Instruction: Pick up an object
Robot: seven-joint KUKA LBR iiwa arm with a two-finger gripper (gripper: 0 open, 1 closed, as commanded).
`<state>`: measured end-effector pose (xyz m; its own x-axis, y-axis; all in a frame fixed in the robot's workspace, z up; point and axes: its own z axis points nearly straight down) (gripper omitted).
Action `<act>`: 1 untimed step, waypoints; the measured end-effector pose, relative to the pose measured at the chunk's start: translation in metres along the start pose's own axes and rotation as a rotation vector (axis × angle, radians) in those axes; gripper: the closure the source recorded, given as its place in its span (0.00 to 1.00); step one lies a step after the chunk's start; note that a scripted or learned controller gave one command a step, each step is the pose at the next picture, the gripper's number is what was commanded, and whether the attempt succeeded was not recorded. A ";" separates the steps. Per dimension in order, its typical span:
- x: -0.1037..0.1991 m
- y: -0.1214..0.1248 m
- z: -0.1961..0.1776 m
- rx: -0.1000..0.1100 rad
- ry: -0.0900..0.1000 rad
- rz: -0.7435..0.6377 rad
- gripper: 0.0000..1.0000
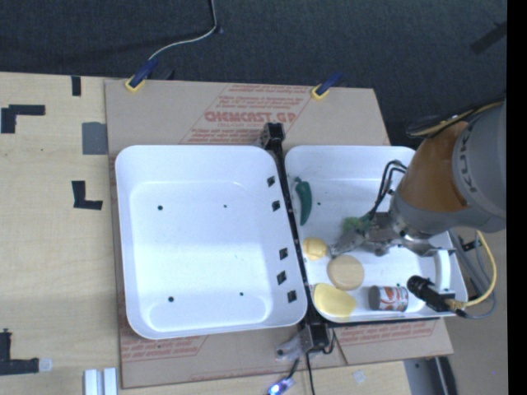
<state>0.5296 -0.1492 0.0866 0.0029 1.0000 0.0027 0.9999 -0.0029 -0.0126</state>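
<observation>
My gripper [352, 235] reaches into the right bin [346, 167] from the right, low over its middle. A green thing [355, 223] shows at its tip; whether it is held is unclear. Just below the tip lies a tan round disc [346, 271]. A small yellow ball [314, 248] sits to its left, and a pale yellow oval [333, 301] lies by the bin's near wall. A small can [387, 298] lies on its side near the front right. A dark green pepper-like object [303, 200] rests by the bin's left wall.
The left bin [136, 220] stands beside the right one, with a black divider strip [284, 220] between them. Both bins rest on a cardboard sheet [247, 113]. The arm's orange band [432, 175] and grey body cover the right bin's right side.
</observation>
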 end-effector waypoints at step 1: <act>0.007 -0.047 0.002 -0.015 -0.004 -0.003 0.00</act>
<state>0.4831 -0.1415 0.0855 0.0001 1.0000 -0.0013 1.0000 -0.0001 0.0025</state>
